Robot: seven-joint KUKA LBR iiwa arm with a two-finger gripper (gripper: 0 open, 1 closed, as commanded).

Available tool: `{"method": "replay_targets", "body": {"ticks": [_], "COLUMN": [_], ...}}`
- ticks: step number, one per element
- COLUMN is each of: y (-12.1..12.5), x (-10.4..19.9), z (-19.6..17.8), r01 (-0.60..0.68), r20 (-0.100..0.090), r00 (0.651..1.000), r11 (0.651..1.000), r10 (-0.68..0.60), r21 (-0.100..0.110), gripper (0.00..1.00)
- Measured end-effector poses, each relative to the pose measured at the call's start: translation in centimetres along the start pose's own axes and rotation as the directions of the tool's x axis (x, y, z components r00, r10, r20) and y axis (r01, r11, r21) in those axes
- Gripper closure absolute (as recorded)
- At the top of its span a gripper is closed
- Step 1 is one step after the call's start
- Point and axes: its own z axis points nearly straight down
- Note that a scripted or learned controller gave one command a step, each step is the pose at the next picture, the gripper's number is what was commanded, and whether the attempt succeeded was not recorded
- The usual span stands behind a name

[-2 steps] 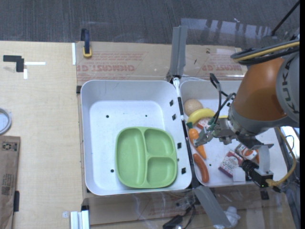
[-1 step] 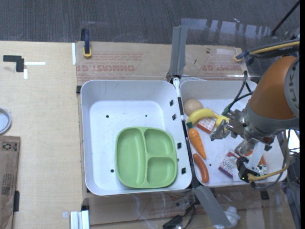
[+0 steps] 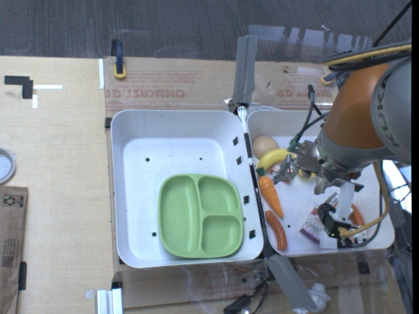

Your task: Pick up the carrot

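Two white bins sat side by side on the worktop. The left bin (image 3: 131,175) held a green divided plate (image 3: 200,216), lying flat toward its near right corner. The right bin (image 3: 373,241) held the food items.

The carrot (image 3: 270,195) lay along the right bin's left wall, about midway down it, green top pointing toward the far edge and tip toward the near edge. Just nearer along the same wall lay a red sausage-shaped item (image 3: 277,231), close to the near left corner. A banana (image 3: 275,157) lay just beyond the carrot's top, with a round beige item (image 3: 264,144) past it, near the far left corner. A small packet (image 3: 313,227) sat toward the near edge, mid-bin.

The arm (image 3: 366,116), grey with an orange band, reached in over the right bin's far right part. The gripper (image 3: 286,169) sat low beside the banana's right end, just right of the carrot's top, apart from the carrot. The fingers were probably slightly spread, but the metal parts there were too small and cluttered, so I could not tell for sure. Nothing was visibly between them.
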Motion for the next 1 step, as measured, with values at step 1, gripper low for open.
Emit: {"method": "replay_targets", "body": {"ticks": [1], "y": [-2.28], "x": [-2.91], "z": [0.02], "r01": [-0.268], "r20": [0.0], "r00": [0.963], "r11": [0.963], "r10": [0.268], "r21": [0.002], "gripper": [0.0]}}
